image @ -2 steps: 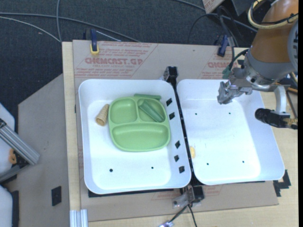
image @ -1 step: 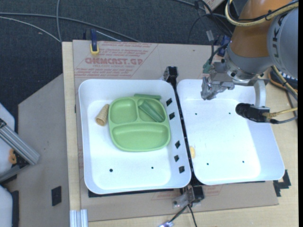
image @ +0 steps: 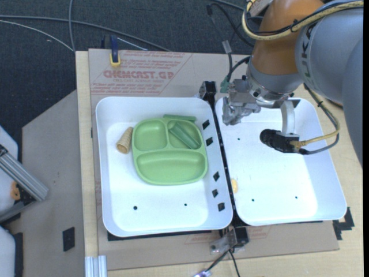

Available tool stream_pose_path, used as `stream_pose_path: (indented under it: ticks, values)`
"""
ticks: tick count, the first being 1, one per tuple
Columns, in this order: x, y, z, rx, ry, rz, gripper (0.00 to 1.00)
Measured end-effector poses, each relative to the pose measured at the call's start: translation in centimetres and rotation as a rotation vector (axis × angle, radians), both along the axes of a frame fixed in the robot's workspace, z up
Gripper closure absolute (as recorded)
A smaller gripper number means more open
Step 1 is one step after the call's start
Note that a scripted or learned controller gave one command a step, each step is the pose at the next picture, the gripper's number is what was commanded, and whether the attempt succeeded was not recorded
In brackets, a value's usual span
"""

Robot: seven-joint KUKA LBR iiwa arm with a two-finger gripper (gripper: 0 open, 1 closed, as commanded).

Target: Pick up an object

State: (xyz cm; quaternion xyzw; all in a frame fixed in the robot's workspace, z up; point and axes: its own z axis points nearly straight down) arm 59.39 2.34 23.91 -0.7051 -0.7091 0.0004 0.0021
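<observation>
A light green divided plate (image: 168,152) lies in the left bin (image: 118,209). In its upper right compartment rests a darker green elongated piece (image: 185,134). A tan cone (image: 124,140) lies on the bin floor just left of the plate. My gripper (image: 232,118) hangs over the upper left corner of the right bin (image: 288,195), close to the divider between the bins, and I see nothing in it. A small yellow bit (image: 234,184) sits at the right bin's left rim.
A black connector with a yellow cable (image: 281,140) hangs off the arm over the right bin. Black clips (image: 216,180) line the divider between the bins. A cardboard sheet (image: 138,68) lies under both bins, with a blue clamp (image: 115,51) at its far edge.
</observation>
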Motion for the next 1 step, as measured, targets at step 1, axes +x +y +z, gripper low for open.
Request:
stream_pose_path:
  ticks: [1]
  values:
    - [1.69, 4.46, 0.1, -0.001, -0.006, -0.001, 1.0]
